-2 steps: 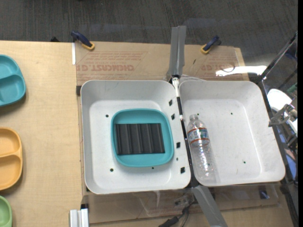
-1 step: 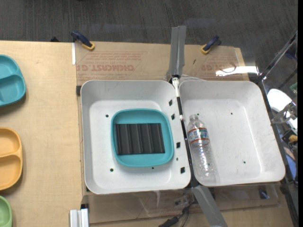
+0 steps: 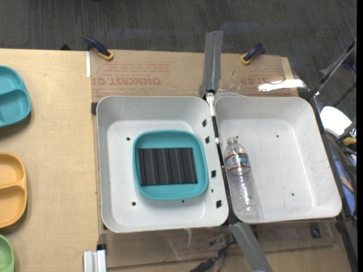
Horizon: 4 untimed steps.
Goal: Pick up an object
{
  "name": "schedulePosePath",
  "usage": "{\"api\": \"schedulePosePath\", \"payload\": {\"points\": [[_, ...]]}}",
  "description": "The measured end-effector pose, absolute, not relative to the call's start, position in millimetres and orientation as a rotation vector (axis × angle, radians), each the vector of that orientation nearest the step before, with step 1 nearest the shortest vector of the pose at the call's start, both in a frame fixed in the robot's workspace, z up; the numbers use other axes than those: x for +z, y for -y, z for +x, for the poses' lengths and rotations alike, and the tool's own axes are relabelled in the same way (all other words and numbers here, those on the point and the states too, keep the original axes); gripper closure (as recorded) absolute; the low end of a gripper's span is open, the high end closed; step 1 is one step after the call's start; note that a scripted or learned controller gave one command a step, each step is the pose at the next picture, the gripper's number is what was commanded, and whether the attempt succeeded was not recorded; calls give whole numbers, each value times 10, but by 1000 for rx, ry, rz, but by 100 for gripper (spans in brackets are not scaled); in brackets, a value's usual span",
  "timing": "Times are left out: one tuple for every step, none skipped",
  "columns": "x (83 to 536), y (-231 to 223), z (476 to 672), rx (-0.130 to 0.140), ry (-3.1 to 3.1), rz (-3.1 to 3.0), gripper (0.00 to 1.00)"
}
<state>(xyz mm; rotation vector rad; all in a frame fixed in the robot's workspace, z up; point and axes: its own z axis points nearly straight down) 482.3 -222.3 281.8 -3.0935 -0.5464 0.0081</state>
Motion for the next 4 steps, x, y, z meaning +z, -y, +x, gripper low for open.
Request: {"api": "schedulePosePath", "payload": {"points": [[2888,2220,4823,19,553,-3091,100],[2886,2219,4823,20,553,-3091,0],[2979,2225,4778,9,322,-3126,0],[1908,2060,4767,9,350,-3119,0]]}}
